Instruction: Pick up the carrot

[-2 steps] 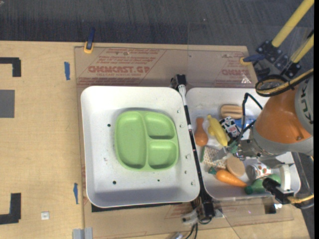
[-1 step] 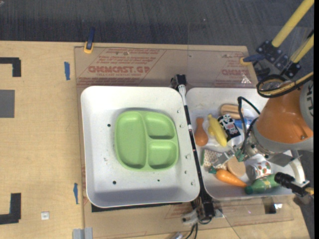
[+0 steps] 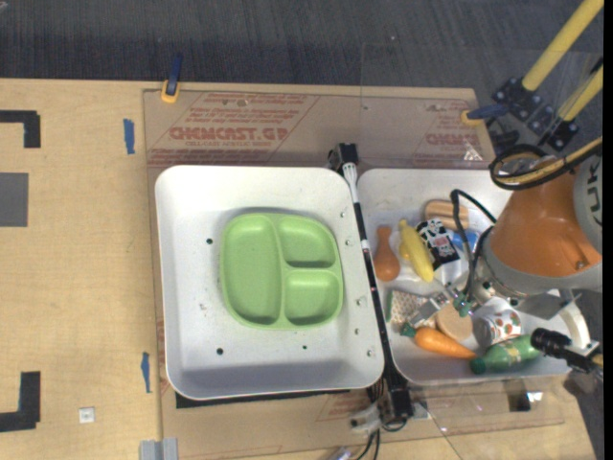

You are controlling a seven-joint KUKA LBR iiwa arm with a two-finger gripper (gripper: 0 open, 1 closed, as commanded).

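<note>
Carrot (image 3: 444, 342) lies beside a green bottle (image 3: 505, 356), gripper (image 3: 458, 300) just above it, its grasp unclear.

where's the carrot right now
The carrot lies near the front edge of the right bin, just left of a green bottle.

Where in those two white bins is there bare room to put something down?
The left bin has bare white floor all around the green divided plate, widest along its left wall. The right bin is crowded: carrot, banana and other items pack it, with the gripper among them.
</note>
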